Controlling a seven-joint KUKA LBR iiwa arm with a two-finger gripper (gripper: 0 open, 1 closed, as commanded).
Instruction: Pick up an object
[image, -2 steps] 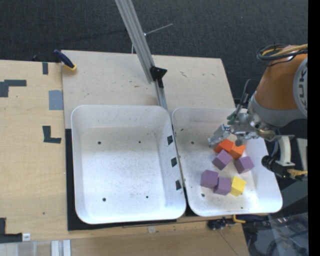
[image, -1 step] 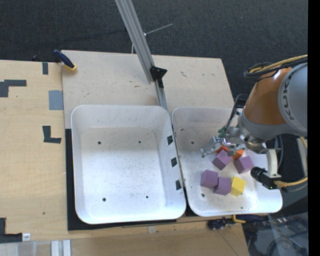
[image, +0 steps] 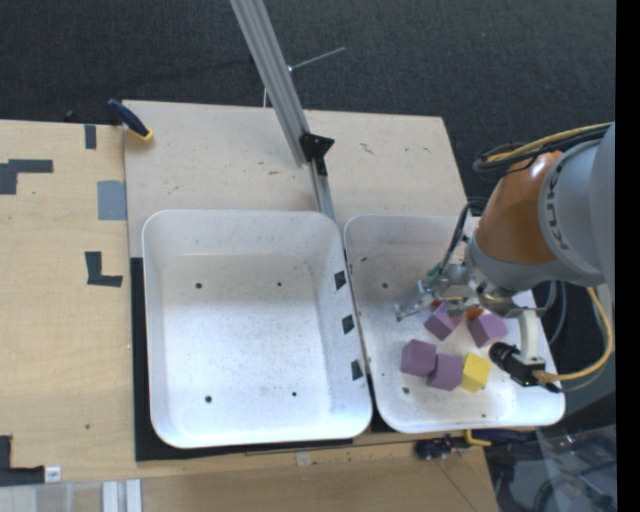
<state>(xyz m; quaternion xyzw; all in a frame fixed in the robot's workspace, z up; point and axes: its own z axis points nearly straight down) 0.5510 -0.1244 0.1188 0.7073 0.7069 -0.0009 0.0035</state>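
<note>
Two white bins share the bench; in the right bin (image: 400, 400) the gripper (image: 440, 300), fingers splayed open, hovers touching a purple block (image: 440, 322). Centring over it before closing should help.

We saw a light wooden bench (image: 230, 165) carrying two shallow white bins side by side, the left bin (image: 160, 330) and the right bin (image: 372, 250), rims touching, both sitting on a dark mat (image: 138, 400) that showed along the left and front edges. Grey and dark tape patches (image: 112, 200) were stuck on the bench surface left of the bins, and a blue-and-yellow clamp (image: 130, 120) sat at the far left corner of the raised board. A slanted metal rail (image: 285, 95) ran down to the gap between the bins.
</note>
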